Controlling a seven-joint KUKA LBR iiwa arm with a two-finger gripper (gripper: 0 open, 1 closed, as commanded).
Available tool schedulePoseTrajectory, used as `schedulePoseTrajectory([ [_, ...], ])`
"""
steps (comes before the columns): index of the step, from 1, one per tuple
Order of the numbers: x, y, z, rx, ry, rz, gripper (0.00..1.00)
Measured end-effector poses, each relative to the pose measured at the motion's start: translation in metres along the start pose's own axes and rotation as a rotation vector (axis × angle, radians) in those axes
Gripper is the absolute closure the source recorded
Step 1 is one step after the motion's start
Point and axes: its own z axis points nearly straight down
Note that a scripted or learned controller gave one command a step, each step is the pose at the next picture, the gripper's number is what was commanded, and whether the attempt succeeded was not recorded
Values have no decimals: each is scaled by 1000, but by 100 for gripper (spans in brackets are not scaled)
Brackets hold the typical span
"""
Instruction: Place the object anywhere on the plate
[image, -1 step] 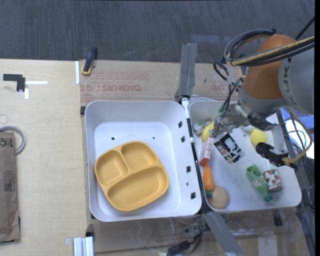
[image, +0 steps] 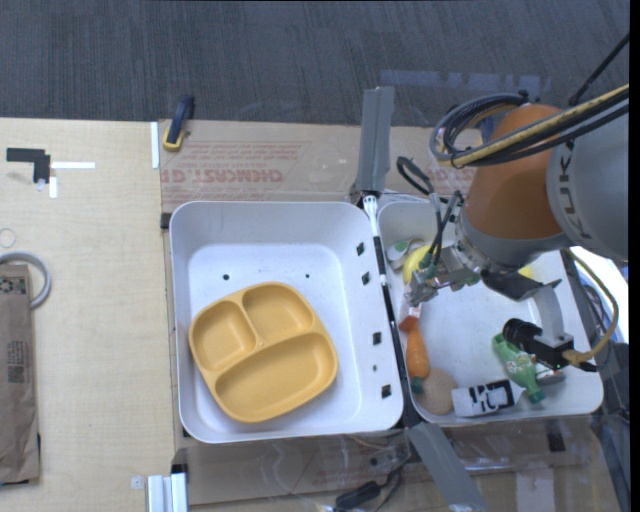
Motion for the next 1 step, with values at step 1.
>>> schedulePoseTrajectory([
  [1,-31,103,-21,-2,-2,107,100],
])
